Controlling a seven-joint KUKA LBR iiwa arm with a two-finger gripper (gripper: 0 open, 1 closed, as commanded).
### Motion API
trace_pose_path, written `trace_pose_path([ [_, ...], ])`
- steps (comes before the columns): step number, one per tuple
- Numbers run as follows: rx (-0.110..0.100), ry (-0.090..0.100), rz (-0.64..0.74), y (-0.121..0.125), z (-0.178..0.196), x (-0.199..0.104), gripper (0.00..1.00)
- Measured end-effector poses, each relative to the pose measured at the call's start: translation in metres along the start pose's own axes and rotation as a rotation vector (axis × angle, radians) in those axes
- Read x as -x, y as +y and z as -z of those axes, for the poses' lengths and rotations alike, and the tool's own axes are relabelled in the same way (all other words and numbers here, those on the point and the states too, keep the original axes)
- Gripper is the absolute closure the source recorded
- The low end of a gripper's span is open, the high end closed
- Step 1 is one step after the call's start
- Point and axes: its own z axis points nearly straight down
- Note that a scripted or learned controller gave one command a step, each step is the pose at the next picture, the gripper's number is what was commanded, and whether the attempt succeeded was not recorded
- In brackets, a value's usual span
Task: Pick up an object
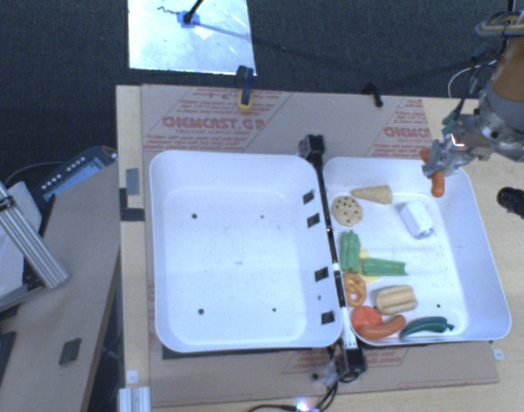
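Observation:
My gripper [436,168] hangs over the far right corner of the right bin [484,256], at the end of the grey arm with the orange band. A small orange carrot-like piece [436,183] sticks out from between its fingers, and the gripper is shut on it, lifted above the bin floor. Below it in the same bin lie a white cylinder [416,219], a tan wedge [372,194] and a round cookie [347,210].
Nearer the front of the right bin lie green vegetables [364,260], a pretzel [356,288], a bread roll [395,299], a red piece [375,323] and a dark green pod [426,325]. The left bin [236,247] sits alongside, across a black divider [326,230].

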Motion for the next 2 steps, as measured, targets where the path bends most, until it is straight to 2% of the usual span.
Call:
trace_pose_path([
  [1, -0.008, 0.005, 0.002, -0.043, -0.072, -0.053, 1.00],
  [2, 0.005, 0.005, 0.011, 0.020, -0.076, -0.158, 1.00],
])
